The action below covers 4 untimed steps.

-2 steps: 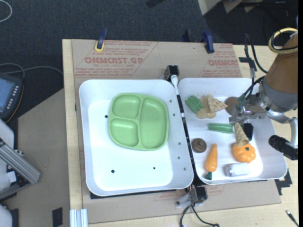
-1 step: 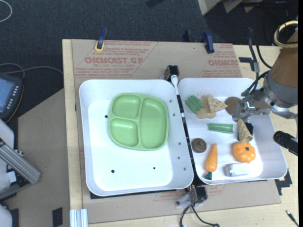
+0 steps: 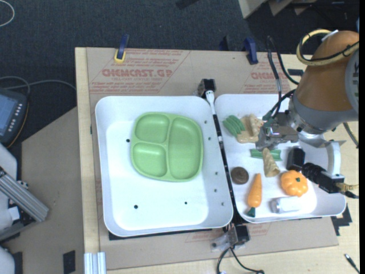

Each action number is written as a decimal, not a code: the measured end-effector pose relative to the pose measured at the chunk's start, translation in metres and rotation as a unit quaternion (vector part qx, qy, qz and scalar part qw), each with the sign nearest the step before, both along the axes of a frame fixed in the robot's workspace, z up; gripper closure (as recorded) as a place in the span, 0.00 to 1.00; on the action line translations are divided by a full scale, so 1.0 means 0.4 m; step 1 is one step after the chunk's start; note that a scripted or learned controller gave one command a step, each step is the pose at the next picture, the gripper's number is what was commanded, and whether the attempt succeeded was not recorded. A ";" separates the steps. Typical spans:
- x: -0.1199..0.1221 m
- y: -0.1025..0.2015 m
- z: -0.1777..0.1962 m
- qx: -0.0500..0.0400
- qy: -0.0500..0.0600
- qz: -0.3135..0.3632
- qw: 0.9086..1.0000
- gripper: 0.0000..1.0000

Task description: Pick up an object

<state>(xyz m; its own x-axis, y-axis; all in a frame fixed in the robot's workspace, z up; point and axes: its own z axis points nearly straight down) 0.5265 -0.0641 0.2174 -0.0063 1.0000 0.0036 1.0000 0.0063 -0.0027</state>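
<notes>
Over the right bin (image 3: 319, 209) the claw (image 3: 272, 135) hangs low among the toys; whether it is apart or together cannot be told. Nothing seen lifted: green pieces (image 3: 267, 152) just beneath, pumpkin (image 3: 293, 182) nearby, carrot (image 3: 255, 190) further off. Pick outstanding

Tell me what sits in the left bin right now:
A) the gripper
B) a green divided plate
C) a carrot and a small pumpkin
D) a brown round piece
B: the green divided plate lies alone in the left bin, while the carrot, the pumpkin, the brown round piece and the gripper are all over the right bin.
</notes>
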 end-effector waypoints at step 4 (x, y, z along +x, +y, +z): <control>0.003 0.177 0.017 -0.003 -0.002 -0.004 1.000 1.00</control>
<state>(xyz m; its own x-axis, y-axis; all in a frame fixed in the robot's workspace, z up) 0.5276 0.0065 0.2242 0.0011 1.0000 -0.0015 1.0000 -0.0011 0.0018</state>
